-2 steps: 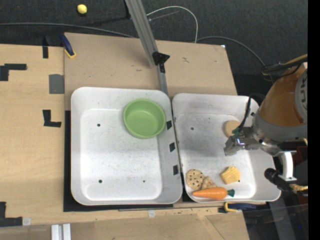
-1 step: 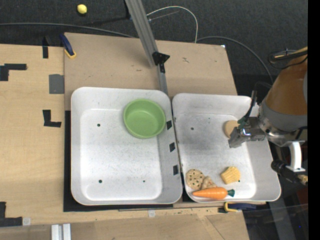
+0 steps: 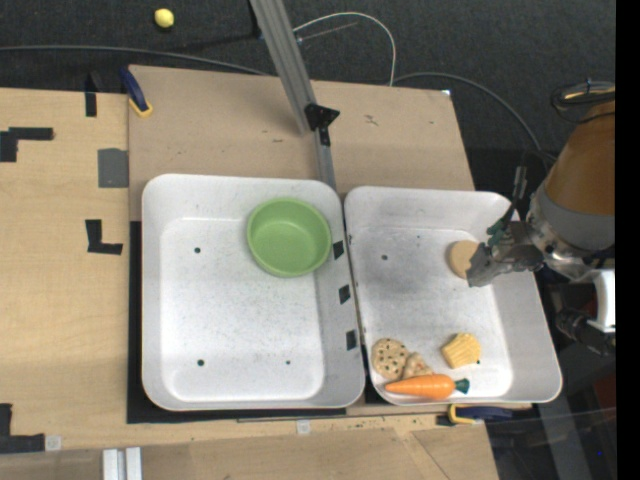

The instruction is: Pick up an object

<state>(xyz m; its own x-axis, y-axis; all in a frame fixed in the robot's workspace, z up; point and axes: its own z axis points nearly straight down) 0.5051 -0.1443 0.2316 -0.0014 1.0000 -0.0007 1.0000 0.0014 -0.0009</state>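
Now the gripper (image 3: 487, 265) is hanging low over the right bin (image 3: 425, 208), near its right wall, and a small tan round piece (image 3: 460, 258) is lying just at its 9 o'clock side, touching or almost touching the dark fingertips. I cannot tell if the gripper is open or closed, because the wrist is covering it from this slant. The piece is looking not gripped; it is sitting beside the tool, not under it. So I am judging that the next move is needing a small shift toward 9 o'clock. The other food toys, a cookie (image 3: 388, 356), a yellow corn piece (image 3: 461, 349) and a carrot (image 3: 427, 387), are lying well apart at the tool's 6 to 7 o'clock. The green bowl (image 3: 289, 236) is resting in the left bin (image 3: 180, 298).
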